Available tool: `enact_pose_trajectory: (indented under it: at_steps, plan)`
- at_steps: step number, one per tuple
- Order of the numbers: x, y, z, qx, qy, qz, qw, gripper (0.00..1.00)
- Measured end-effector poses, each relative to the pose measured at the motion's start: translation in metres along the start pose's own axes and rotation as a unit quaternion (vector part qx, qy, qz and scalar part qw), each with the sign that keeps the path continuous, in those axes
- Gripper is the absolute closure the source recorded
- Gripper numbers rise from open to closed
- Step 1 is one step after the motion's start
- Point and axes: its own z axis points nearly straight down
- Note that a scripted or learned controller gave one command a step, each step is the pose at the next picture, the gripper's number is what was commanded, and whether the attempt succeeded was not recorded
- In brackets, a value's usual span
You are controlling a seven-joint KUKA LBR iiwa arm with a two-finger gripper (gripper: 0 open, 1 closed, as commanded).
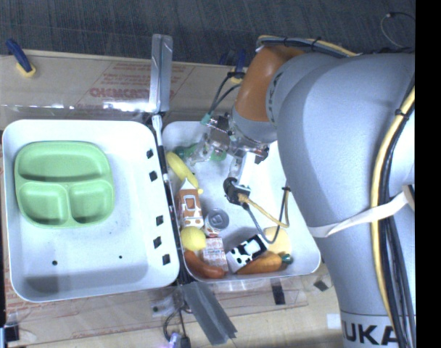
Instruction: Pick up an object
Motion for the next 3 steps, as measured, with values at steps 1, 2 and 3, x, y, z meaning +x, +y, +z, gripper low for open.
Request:
enact_pose_trajectory:
  at_steps: [1, 2, 3]
  plan:
    - [0.0, 0.0, -0.006, 0.002, -0.001, -0.003, 1.0, 1.0]
    - [0.0, 0.0, -0.006, 0.002, -0.001, -0.003, 1.0, 0.0]
    - [0.013, 0.012, 0.013, 0.0, 0.003, 0.032, 0.9995, 0.0]
